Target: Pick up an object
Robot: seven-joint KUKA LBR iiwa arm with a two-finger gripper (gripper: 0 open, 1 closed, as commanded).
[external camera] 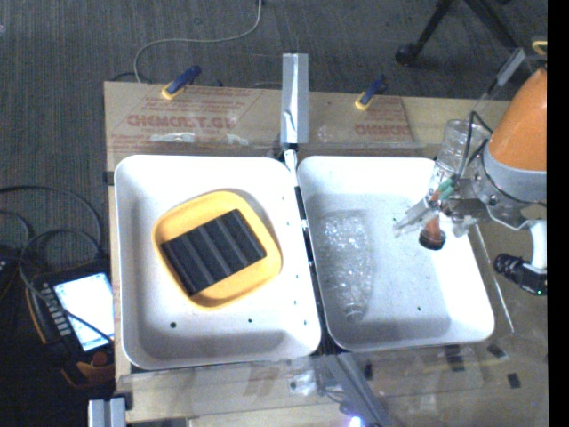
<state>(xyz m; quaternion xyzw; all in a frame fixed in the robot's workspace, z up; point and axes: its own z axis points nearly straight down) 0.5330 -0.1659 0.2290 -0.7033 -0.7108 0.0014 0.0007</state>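
So the gripper (433, 225), right of frame, can't tell its grip; clear bottle (345, 261) lies left, long axis up-down.

Place: my lab bench | signs: grey carpet (71, 25), clamped cardboard (204, 118), loose cables (53, 203), office chair base (444, 16), my two white bins (133, 185)

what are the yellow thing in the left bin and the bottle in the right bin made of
The yellow thing looks like matte moulded plastic or rubber, opaque, with a black ribbed panel on top. The bottle looks like thin clear plastic: see-through, crinkled, glinting against the white bin.
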